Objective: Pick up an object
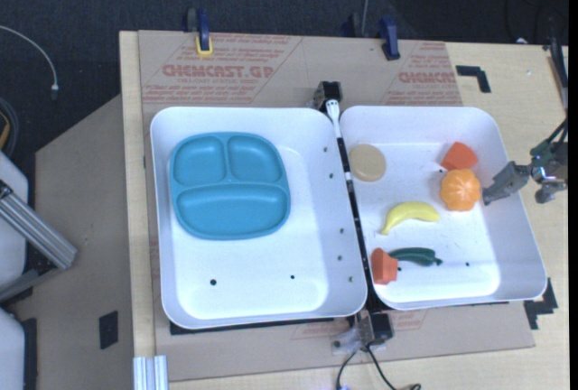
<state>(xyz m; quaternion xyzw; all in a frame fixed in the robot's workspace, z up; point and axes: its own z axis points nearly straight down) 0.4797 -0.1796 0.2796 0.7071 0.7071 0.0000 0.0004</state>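
Note:
The right white bin (506, 284) holds several small items. An orange fruit (461, 190) lies near the right wall with a red-orange piece (459, 155) just behind it. A yellow banana (408, 216) sits mid-bin, and a tan round disc (368, 162) lies at the back left. A dark green vegetable (415, 256) lies beside a small red-orange piece (384, 266) at the front left. My gripper (524, 180) hangs over the bin's right rim, just right of the orange fruit, with nothing seen in it.
The left white bin (307, 289) carries a blue divided plate (231, 185) in its back left part. A black divider (343, 176) runs between the bins. Clamps (204, 32) grip the bench's far edge, and cables trail at the front.

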